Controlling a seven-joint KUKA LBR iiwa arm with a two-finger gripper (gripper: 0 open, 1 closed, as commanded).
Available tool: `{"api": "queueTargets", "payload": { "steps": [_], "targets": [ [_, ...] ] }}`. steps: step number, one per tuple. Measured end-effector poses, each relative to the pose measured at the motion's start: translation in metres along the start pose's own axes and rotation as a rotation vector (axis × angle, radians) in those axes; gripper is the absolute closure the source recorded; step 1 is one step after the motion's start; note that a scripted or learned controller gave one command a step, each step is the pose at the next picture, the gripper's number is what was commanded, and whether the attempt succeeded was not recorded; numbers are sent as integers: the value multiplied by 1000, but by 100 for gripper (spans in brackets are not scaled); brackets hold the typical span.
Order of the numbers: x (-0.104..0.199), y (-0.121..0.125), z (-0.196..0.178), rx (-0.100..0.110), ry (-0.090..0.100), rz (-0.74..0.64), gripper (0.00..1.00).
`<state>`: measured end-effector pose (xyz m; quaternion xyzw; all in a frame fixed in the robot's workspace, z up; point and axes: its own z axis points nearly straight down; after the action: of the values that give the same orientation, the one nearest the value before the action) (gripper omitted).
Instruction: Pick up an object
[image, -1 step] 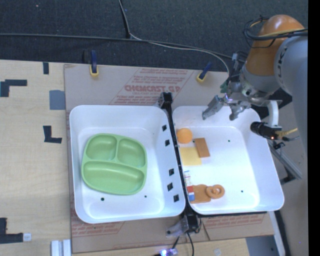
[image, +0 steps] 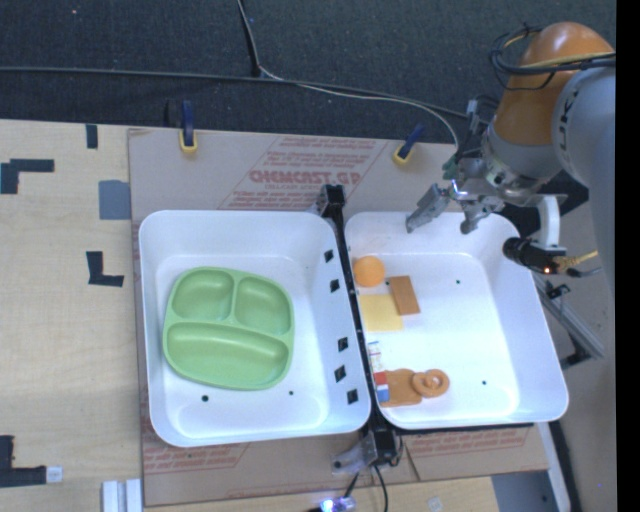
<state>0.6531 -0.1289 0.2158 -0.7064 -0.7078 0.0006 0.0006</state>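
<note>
The right bin (image: 500, 330) holds an orange ball (image: 369, 271), a brown block (image: 404, 296), a yellow flat piece (image: 381, 313) and an orange ring-shaped toy (image: 421, 385) beside a small red and white item (image: 376, 363). My gripper (image: 445, 213) hangs above the bin's far rim, up and right of the ball, with its two fingers spread apart and nothing between them.
The left bin (image: 180, 235) holds a green divided plate (image: 229, 328). A black divider with clips (image: 342, 300) runs between the bins. Yellow clamps (image: 187, 140) hold the cardboard base at the back. The arm comes in from the upper right.
</note>
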Motion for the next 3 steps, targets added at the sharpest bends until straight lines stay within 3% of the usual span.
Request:
{"api": "queueTargets", "payload": {
  "steps": [2, 3],
  "targets": [
    [1, 3, 112, 3, -3, 1, 0],
    [2, 3, 132, 0, -2, 0, 0]
  ]
}}
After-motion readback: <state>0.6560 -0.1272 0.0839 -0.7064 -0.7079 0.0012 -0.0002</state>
